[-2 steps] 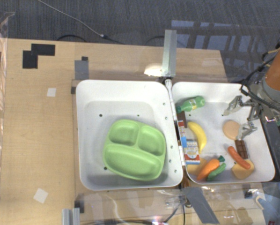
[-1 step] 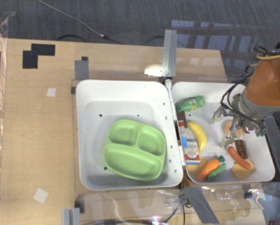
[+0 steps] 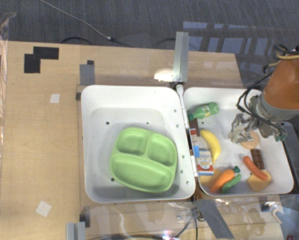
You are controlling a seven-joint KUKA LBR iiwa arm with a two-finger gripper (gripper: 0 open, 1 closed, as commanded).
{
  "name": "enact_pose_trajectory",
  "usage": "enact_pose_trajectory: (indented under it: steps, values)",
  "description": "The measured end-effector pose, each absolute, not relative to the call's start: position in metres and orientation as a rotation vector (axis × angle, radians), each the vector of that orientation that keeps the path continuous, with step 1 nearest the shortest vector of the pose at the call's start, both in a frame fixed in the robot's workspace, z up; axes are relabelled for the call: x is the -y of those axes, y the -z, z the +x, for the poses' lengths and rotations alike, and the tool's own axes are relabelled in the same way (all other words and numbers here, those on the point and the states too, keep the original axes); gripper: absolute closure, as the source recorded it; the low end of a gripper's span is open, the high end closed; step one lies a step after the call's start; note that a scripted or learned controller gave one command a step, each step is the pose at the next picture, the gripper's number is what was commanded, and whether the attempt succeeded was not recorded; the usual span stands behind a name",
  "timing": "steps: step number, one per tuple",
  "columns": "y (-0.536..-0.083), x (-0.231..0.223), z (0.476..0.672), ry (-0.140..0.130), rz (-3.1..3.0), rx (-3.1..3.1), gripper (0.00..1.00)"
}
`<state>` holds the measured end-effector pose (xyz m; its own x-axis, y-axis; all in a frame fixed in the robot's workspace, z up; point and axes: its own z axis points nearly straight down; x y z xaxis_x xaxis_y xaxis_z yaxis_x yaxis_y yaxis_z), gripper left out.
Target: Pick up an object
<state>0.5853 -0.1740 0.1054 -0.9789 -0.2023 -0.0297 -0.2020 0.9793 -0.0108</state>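
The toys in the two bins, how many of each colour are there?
Green: 2, the plate and the bottle
Yellow: 1, the banana
Orange: 1, the carrot
Red: 1, the sausage
Total: 5, not counting the blurry bits

Two white bins sit side by side on the wooden bench. The left bin point(image 3: 97, 134) holds a green divided plate point(image 3: 143, 159), tilted toward five o'clock. In the right bin point(image 3: 224, 95), a green bottle point(image 3: 203, 110) lies at eleven o'clock, a banana point(image 3: 211, 144) at centre, a carton point(image 3: 203, 160) against the left wall, a carrot point(image 3: 223, 179) at six. The gripper point(image 3: 243, 130) hangs at three o'clock over a tan disc point(image 3: 250, 143). A hot dog point(image 3: 255, 170) lies toward five o'clock.
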Motion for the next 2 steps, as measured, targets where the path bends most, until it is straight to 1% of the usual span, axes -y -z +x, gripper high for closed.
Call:
enact_pose_trajectory:
  steps: [1, 2]
  values:
    - [-0.257, 0.162, 0.618, 0.012, -0.416, -3.089, 1.0]
    - [-0.319, 0.189, 0.671, 0.006, -0.182, -3.118, 1.0]
